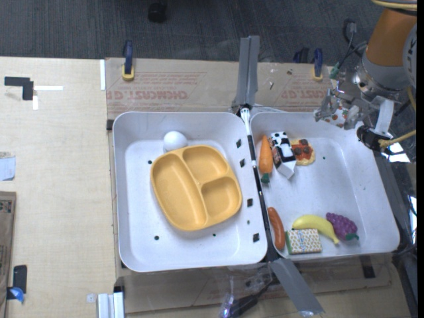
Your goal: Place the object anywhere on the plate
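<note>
The arm is reaching in from the right, its orange band showing at the top right corner, and the gripper (338, 113) is hanging over the far right corner of the right bin (344, 177). How wide its pincer is standing I cannot tell from here; it is too small and cluttered with cables, and nothing is visibly sitting in it.

In the left bin (132, 230), a yellow plate (195, 187) with three compartments is lying tilted a little, taking up most of the floor. A small white ball (175, 139) is resting just beyond its far rim, touching or nearly touching it. Nothing is lying on the plate itself.

The right bin is holding the toy food. Near the divider at the far end, a carrot (265, 155) is lying lengthwise, and just beside it a black-and-white toy (283, 151) is sitting half over a pizza slice (303, 152). At the near end, a red sausage (276, 228) is lying against the divider, with a small printed box (304, 241) next to it, a banana (316, 224) touching the box, and a bunch of purple grapes (342, 226) at the banana's right tip.

Both bins are sitting on brown cardboard (179, 88), which blue clamps (127, 50) are pinning along the far edge.
</note>
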Available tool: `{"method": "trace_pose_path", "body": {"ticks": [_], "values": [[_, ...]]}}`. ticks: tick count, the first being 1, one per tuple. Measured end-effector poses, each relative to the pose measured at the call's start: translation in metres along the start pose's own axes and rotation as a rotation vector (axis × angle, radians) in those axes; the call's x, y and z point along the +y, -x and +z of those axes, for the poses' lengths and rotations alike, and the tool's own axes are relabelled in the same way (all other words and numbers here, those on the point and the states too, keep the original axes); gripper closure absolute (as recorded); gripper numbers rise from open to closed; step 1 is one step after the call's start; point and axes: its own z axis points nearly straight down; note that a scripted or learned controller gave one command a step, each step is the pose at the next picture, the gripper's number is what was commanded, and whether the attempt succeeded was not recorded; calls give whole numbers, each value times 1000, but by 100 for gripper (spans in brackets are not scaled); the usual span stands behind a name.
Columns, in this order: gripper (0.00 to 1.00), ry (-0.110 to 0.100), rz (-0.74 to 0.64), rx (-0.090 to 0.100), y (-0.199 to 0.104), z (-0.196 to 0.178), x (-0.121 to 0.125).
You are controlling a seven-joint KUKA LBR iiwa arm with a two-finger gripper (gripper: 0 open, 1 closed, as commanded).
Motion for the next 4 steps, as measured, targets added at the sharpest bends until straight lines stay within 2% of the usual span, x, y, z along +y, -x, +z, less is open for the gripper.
{"method": "trace_pose_path", "body": {"ticks": [1,2,3,4], "values": [[100,2,2,1,19,-42,-7],[100,-2,-108,0,-40,-38,-65],[100,-3,-67,-1,-108,18,-82],[100,-1,-74,0,-176,17,-106]]}}
